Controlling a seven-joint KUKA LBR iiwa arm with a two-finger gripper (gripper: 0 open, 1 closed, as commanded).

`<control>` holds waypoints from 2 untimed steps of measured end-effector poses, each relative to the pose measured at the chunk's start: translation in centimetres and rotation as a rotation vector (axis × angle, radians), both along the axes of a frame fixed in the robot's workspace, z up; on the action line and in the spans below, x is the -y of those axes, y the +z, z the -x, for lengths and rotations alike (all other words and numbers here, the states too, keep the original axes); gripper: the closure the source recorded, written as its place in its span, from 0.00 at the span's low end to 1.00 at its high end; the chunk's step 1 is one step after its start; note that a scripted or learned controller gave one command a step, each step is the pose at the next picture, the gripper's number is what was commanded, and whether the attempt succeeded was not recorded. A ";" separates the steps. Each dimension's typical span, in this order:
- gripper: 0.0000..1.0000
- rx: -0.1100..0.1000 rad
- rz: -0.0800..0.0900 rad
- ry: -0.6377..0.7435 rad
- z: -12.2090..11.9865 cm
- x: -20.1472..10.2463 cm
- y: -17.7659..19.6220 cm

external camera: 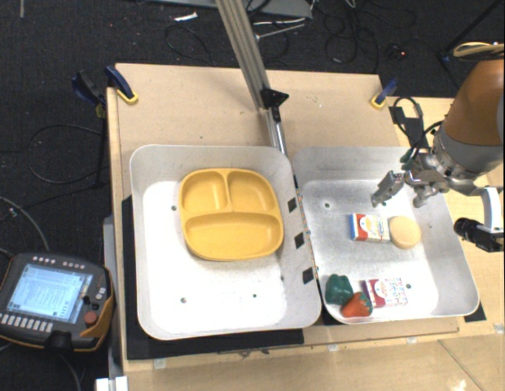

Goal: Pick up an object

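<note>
The arm is cut off at the right edge. Its gripper hangs with fingers spread, gripping nothing, above the right bin. That bin holds five things: two cartons, a roll, a green piece and a red one. The left bin holds one yellow plate.

bins: 2 | yellow divided tray: 1 | small cartons: 2 | bun-like round item: 1 | green item: 1 | red item: 1

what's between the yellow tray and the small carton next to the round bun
In the camera view, the yellow tray and the small carton are separated by the left bin's raised right rim, then a bare stretch of the right bin's floor.
</note>
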State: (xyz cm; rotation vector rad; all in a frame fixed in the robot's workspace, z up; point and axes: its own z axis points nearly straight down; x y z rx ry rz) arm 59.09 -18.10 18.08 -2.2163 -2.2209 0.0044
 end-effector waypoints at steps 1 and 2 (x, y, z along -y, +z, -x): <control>0.00 0.000 0.000 -0.002 0.8 -0.3 -4.6; 1.00 0.006 0.001 -0.002 0.6 -0.3 -3.3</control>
